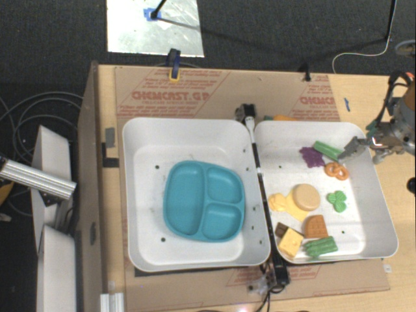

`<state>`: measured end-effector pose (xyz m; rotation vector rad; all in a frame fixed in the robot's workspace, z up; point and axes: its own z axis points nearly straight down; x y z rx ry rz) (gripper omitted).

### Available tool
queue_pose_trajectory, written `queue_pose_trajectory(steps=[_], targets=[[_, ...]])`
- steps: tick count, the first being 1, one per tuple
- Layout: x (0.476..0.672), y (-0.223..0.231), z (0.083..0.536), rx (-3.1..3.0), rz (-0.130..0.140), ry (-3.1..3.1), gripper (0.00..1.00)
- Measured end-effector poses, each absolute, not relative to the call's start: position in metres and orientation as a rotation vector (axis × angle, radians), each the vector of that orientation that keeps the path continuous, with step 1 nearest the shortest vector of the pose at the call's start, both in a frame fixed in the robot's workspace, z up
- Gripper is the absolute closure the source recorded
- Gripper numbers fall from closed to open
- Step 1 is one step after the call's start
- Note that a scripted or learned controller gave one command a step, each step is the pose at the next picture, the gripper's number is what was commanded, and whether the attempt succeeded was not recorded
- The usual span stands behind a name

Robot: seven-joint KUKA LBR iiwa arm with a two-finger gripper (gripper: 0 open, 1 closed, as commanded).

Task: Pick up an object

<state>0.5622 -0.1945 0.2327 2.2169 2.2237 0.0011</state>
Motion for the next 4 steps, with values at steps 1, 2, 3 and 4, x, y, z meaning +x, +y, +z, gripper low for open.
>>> queue_pose_trajectory(steps=[1, 2, 3, 4], targets=[[0.570, -0.206, 0.077, 2.221, -0.003, 2.224, 0.00], [0.633, -0.195, 0.091, 2.207, 0.007, 2.225, 0.00], [0.655, -0.113, 0.086, 2.206, 0.009, 2.233, 0.00], [0.661, -0.132, 0.086, 2.217, 0.005, 2.220, 0.00]])
